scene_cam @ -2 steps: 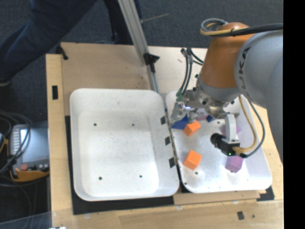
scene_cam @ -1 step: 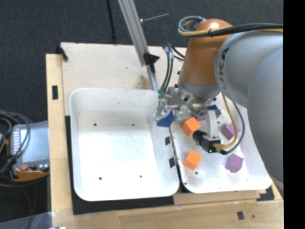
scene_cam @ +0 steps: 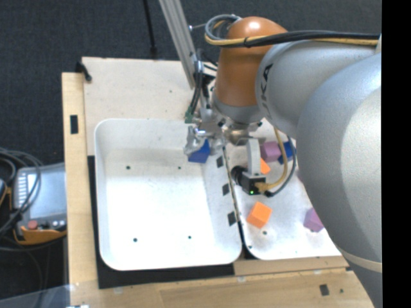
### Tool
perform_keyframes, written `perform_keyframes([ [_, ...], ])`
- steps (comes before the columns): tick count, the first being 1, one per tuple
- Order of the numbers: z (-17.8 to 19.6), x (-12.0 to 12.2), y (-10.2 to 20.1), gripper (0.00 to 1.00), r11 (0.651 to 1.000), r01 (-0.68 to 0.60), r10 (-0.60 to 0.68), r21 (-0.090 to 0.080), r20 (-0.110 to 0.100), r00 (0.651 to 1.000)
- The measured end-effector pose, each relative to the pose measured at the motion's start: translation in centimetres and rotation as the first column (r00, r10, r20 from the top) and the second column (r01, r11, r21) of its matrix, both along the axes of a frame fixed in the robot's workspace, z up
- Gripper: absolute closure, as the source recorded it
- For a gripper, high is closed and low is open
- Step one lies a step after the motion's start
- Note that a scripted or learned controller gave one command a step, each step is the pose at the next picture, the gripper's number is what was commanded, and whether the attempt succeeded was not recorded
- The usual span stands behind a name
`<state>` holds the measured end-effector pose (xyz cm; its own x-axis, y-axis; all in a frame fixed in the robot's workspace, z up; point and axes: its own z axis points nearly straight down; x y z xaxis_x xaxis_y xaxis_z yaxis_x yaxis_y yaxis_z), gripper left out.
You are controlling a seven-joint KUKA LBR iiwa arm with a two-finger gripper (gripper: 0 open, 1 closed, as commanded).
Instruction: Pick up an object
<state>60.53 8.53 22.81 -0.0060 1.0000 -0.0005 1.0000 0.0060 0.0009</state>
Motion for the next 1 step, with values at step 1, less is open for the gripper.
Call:
perform_keyframes([
  [1,0.11,-0.08,-0.27,0.00,1.000,0.000,0.000,-0.002,-0.001,1.000],
])
